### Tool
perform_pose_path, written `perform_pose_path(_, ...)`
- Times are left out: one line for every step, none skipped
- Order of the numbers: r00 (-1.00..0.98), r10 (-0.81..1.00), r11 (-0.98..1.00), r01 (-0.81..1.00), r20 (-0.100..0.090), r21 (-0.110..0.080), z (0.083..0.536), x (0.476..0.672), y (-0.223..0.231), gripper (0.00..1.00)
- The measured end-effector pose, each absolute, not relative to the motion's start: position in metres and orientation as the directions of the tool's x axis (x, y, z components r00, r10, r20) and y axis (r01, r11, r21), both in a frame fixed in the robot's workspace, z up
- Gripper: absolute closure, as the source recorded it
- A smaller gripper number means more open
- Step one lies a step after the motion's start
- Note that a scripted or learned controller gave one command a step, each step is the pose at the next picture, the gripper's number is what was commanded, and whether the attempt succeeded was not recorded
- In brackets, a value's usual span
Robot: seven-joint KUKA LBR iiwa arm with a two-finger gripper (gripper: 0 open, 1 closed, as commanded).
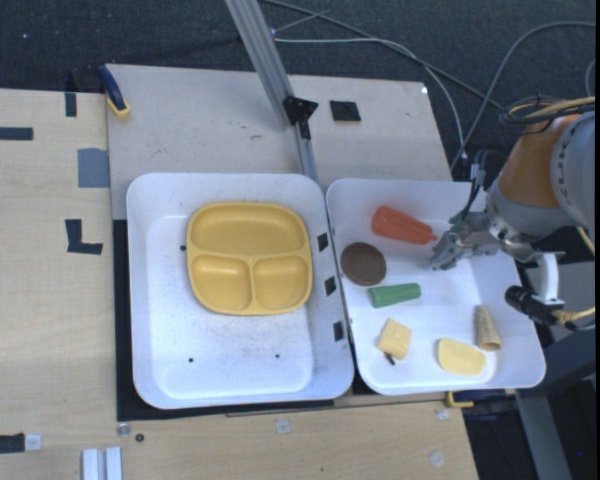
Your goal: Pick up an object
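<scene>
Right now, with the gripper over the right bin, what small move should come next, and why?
Probably a short move toward the carrot and down. The gripper hangs just beside the carrot's near end with nothing seen between its fingers, and the carrot lies apart from the brown disc and green piece, so it looks the closest, least crowded pick.

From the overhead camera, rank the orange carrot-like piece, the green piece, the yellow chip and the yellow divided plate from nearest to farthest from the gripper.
From the gripper, in the right bin:
1. Orange carrot-like piece, just to its left, toward the bin's back.
2. Green piece, left and toward the front.
3. Yellow chip, at the bin's front edge.
4. Yellow divided plate, across in the left bin.
</scene>
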State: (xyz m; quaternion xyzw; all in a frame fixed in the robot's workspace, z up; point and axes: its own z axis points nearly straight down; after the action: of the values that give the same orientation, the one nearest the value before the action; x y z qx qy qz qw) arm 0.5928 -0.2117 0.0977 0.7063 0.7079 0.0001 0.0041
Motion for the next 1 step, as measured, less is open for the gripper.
perform_pose_path(-0.002,1.000,0.002,1.000,-0.001,0.002,0.1596,0.5912,-0.2082,1.00)
